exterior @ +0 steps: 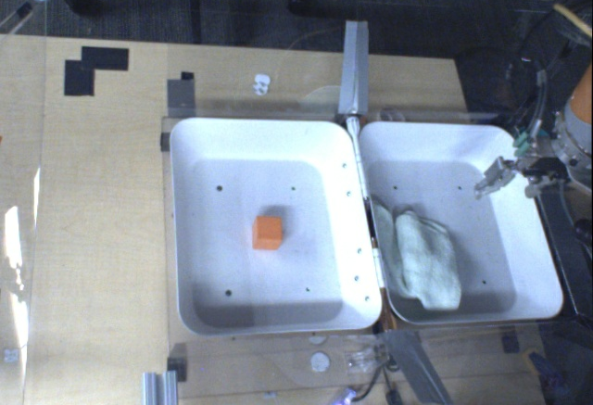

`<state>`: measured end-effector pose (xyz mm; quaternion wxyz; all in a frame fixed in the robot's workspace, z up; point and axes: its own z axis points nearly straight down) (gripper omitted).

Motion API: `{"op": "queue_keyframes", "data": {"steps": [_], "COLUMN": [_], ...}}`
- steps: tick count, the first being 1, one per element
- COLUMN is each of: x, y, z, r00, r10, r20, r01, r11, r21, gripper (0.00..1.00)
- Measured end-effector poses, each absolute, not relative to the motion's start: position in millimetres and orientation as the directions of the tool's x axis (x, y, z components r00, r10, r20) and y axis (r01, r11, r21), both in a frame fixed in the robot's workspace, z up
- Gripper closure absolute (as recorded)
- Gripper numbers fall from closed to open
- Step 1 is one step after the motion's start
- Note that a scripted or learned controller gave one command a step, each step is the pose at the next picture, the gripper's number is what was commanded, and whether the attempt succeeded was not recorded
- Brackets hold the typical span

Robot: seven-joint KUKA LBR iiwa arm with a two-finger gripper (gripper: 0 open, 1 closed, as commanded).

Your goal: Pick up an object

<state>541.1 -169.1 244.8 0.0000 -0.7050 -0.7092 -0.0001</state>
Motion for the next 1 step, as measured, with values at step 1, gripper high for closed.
{"op": "queue_keyframes", "data": {"steps": [1], "x": [566.2], "y": [-148.4], "z": [331.7], "r00": [-0.185], "r10": [0.983], "r20": [-0.002], "r01": [0.983], "r11": [0.185], "r21": [0.004], "gripper": [0.0]}}
